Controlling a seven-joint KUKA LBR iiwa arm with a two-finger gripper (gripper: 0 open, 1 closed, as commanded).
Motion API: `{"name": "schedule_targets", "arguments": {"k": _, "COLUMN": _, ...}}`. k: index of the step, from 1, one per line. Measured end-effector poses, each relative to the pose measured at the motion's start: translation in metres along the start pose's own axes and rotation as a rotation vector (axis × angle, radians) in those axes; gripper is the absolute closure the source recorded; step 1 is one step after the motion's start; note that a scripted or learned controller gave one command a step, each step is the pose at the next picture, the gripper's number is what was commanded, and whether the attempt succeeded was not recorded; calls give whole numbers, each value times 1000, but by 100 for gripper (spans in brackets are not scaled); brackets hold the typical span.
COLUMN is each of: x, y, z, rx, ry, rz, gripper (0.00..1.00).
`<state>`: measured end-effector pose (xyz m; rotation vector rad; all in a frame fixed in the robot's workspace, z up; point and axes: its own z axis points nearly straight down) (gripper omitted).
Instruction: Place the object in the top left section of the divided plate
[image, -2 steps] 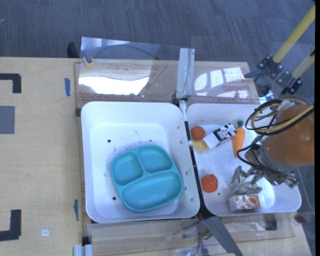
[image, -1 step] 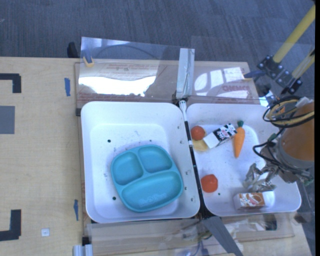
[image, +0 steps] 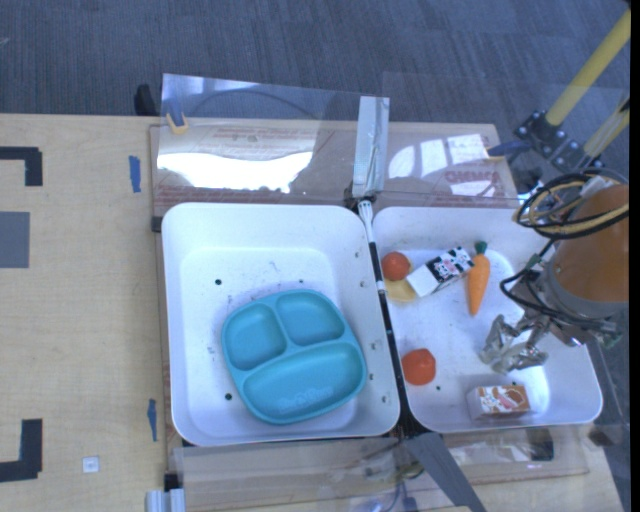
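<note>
Hand (image: 515, 343) over right bin (image: 440, 405), grip state unreadable to me; divided plate (image: 292, 354) lies left of frame, upper-left section (image: 253, 335) farthest.

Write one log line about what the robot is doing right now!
gripper: over right bin, nothing seen held | blue divided plate: left bin | carrot, two tomatoes, carton: right bin | placement: not done

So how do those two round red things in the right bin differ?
The upper red ball is smaller and touches a yellowish piece near the bin's left wall. The lower red ball is larger, lies alone, and shows a darker top. Both are round, orange-red, and lie apart from the gripper.
</note>
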<state>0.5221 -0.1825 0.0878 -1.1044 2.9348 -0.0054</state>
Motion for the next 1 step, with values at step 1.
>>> {"name": "schedule_targets", "arguments": {"k": 1, "x": -77, "y": 14, "z": 0, "rx": 1, "ry": -7, "rz": 120, "gripper": 100}}
